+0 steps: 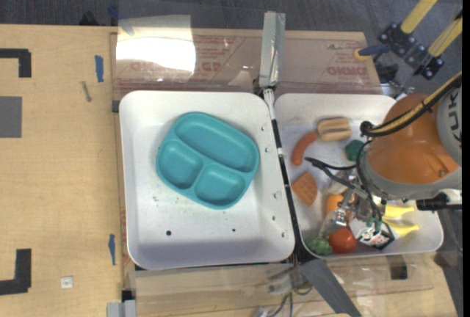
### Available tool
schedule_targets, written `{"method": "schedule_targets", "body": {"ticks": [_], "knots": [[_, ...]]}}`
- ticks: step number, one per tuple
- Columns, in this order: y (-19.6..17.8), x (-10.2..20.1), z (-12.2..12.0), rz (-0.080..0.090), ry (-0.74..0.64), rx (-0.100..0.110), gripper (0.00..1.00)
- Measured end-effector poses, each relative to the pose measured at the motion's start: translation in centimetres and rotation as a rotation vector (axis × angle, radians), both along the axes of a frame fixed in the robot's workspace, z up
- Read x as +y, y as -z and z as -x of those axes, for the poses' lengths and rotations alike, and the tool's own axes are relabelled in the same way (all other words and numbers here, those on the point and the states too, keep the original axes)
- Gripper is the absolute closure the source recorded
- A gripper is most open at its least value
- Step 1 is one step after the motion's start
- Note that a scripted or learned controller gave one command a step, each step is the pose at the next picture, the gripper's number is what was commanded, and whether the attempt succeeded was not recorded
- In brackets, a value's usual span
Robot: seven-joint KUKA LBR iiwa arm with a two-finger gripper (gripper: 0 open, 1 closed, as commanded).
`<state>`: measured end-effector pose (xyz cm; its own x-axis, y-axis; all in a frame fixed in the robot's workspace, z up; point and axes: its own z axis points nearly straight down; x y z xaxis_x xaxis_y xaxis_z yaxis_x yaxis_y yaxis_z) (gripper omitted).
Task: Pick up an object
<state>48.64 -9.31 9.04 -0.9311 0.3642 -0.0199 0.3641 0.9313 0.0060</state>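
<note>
The right bin (433,241) holds several toy foods: a hot dog bun (334,128), an orange sausage shape (301,148), an orange wedge (305,188), a small orange piece (333,203), a red tomato (342,241), a green leafy piece (319,243) and a yellow piece (402,216). My gripper (346,217) hangs low over the front of this bin, just above the tomato and beside the small orange piece. The arm's orange band (407,150) covers the bin's right part. A dark green item (355,150) peeks out at the band's left edge.
A teal divided plate (208,158) lies in the left bin (147,220). A raised rim (281,169) separates the two bins. Cables hang around the wrist. Clear plastic sheeting lies behind the bins, and yellow struts stand at the top right.
</note>
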Motion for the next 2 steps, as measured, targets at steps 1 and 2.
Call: {"method": "schedule_targets", "body": {"ticks": [1,2], "knots": [[0.05,0.03,-1.11,-0.003,0.072,0.011,0.00],[0.06,-0.04,-2.01,-0.001,0.052,0.010,0.00]]}}
